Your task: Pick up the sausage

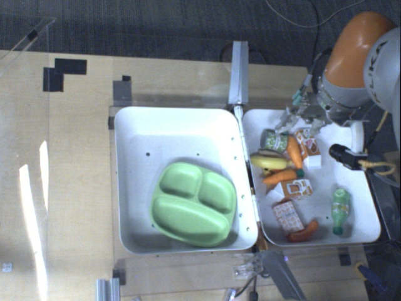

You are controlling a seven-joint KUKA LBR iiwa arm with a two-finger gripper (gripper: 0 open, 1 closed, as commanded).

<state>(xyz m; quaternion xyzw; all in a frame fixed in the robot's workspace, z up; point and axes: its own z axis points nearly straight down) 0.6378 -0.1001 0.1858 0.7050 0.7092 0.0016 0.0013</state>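
The sausage (304,232) is a short reddish-brown link lying near the front edge of the right bin (369,227), just right of a red-patterned packet (288,215). My gripper (301,116) hangs over the far end of that same bin, above a green can (274,141) and a snack packet (307,142). It is well away from the sausage, with most of the bin's contents between them. Nothing is visibly held.
The right bin also holds a banana (268,162), two carrots (294,150) (280,177), a small carton (301,189), a white block (311,162) and a green bottle (339,211). A green divided plate (195,202) lies in the left bin (135,168).
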